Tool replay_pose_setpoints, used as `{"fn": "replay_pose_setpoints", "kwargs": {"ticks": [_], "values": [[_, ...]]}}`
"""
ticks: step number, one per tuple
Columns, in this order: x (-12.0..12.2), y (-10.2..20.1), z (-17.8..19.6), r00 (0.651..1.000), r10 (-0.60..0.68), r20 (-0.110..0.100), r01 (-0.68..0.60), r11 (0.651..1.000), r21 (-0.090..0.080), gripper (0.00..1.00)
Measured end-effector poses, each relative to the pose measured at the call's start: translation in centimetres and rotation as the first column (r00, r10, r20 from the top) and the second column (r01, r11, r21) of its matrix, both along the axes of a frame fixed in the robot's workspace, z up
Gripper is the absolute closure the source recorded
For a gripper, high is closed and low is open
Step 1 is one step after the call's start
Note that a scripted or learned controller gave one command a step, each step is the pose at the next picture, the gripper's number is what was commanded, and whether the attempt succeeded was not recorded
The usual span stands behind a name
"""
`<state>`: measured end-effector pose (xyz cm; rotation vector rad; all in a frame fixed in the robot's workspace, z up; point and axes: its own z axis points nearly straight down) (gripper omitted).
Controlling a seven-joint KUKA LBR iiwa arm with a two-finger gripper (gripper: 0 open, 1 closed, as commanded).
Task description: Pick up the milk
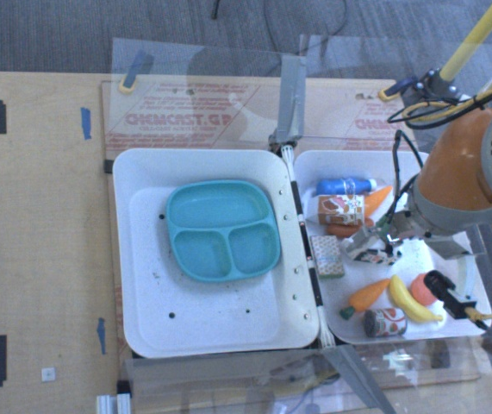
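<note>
The milk [340, 207] is a small carton with a white, red and brown print. It lies on its side in the upper left of the right bin [478, 293]. My gripper [373, 246] hangs low over the middle of that bin, just below and right of the carton and apart from it. Nothing shows held in it. The grey arm with its orange band [457, 175] comes in from the right above the bin.
Around the milk lie a blue bottle [346, 185], an orange carrot [377, 198] and a red item [342, 228]. A patterned box [326, 256], second carrot [368, 295], banana [411, 301] and can [385, 322] sit lower. A teal divided plate [224, 229] lies in the left bin [138, 257].
</note>
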<state>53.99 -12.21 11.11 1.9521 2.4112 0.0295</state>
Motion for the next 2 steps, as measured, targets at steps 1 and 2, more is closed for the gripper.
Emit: {"fn": "replay_pose_setpoints", "kwargs": {"ticks": [1, 2], "values": [[-2.2, 0.1, -0.4, 0.985, -0.173, 0.030, 0.173, 0.985, 0.005, 0.00], [-1.7, -0.1, 1.1, 0.984, -0.173, 0.046, 0.173, 0.985, 0.004, 1.00]]}}
